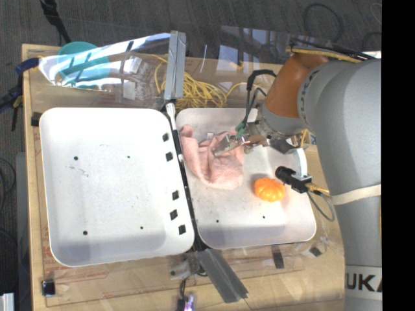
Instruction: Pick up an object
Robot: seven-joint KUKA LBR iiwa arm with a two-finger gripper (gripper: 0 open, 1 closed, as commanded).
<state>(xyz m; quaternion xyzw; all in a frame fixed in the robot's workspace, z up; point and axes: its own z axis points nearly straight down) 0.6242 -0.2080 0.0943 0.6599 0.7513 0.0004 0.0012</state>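
Observation:
A crumpled pink cloth [211, 161] lies in the left half of the right bin [259, 229]. An orange pumpkin-shaped object [268, 189] rests to its right, near the bin's right wall. My gripper [224, 142] reaches in from the right and sits low over the cloth's upper part, its metal tips right at the fabric. The grey arm with its orange band stands above the bin's right side.
The left bin [104, 238] lies beside the right one, with a black-clipped divider between them. Yellow cable [194, 89], a clear plastic panel and a teal object [78, 54] lie behind the bins. A black cable connector [292, 179] hangs near the orange object.

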